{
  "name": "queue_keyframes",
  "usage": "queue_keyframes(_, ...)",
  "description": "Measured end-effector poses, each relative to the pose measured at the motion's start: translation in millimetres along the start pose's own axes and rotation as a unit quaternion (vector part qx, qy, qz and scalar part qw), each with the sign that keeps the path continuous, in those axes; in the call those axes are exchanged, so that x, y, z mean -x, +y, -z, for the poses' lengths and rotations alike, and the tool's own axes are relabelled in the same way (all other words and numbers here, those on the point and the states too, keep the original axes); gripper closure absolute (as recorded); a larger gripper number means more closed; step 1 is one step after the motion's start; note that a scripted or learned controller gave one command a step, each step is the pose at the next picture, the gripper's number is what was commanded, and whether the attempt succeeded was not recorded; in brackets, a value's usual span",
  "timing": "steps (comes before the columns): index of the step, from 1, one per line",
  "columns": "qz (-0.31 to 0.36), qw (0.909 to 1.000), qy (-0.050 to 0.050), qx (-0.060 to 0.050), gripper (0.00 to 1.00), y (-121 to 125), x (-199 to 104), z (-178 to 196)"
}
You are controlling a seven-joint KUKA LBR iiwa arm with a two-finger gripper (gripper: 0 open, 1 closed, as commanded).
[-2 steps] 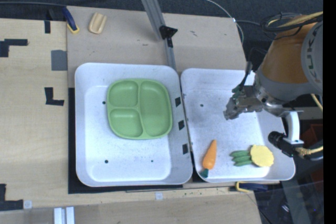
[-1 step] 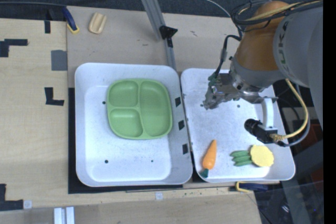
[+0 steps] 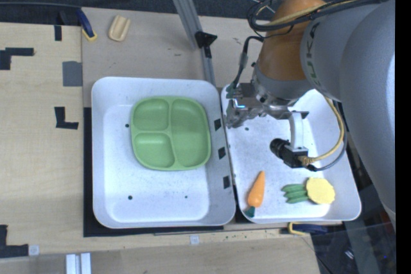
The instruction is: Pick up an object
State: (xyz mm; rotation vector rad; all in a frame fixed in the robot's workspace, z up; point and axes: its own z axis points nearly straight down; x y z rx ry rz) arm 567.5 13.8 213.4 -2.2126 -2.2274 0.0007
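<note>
Jaws (image 3: 239, 113), state impossible to tell, hang at the right bin's (image 3: 347, 205) upper left; carrot (image 3: 257, 188), green pods (image 3: 295, 192), yellow piece (image 3: 320, 190) lie lower right; green plate (image 3: 171, 132) fills left bin (image 3: 109, 202).

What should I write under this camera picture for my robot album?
Robot arm reaches over the right bin with a toy carrot; green plate sits in the left bin.

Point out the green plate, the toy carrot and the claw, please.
green plate (image 3: 171, 133), camera view, centre where its dividers meet
toy carrot (image 3: 257, 187), camera view, orange body
claw (image 3: 235, 113), camera view, between its tips
</note>
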Motion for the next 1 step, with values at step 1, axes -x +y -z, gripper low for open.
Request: queue_keyframes(1,0.000,1.0000,0.000,0.001,1.00,26.2,-40.7,5.1)
